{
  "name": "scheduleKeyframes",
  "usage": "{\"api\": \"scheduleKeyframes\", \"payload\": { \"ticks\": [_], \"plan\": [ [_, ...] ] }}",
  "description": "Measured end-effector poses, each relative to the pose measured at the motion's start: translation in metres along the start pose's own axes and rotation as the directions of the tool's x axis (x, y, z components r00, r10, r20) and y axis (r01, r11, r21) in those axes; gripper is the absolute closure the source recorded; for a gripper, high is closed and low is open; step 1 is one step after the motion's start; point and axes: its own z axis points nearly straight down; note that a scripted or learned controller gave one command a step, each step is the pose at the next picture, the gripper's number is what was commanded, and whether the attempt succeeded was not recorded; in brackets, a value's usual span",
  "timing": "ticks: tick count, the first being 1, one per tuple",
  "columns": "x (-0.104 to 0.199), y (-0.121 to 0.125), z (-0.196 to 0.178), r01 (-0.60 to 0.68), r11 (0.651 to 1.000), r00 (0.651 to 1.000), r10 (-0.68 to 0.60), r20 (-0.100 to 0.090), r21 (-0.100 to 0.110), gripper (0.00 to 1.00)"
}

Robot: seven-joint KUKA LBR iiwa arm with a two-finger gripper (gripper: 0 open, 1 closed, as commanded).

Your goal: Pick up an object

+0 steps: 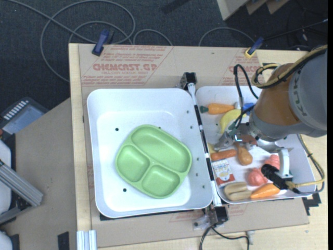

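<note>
One arm over the right bin (208,94), fingers (232,136) low among toy food, opening impossible to tell

A bulky grey arm (312,95) with an orange band (273,105) above the wrist and black cables (240,87).

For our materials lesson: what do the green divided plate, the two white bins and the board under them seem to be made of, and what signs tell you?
Green divided plate: probably moulded plastic, smooth with a soft sheen and rounded compartments. White bins: likely thin formed plastic, glossy, with rounded corners and raised rims. Board beneath: looks like wood or fibreboard, matte tan with red printed lettering; which one cannot be told.
</note>
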Motion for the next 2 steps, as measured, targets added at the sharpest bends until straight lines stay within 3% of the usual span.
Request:
{"api": "scheduleKeyframes", "payload": {
  "ticks": [2],
  "plan": [
    [0.001, -0.022, 0.0, 0.0, 1.0, 1.0, 0.0, 0.0, -0.002, 0.0]
  ]
}}
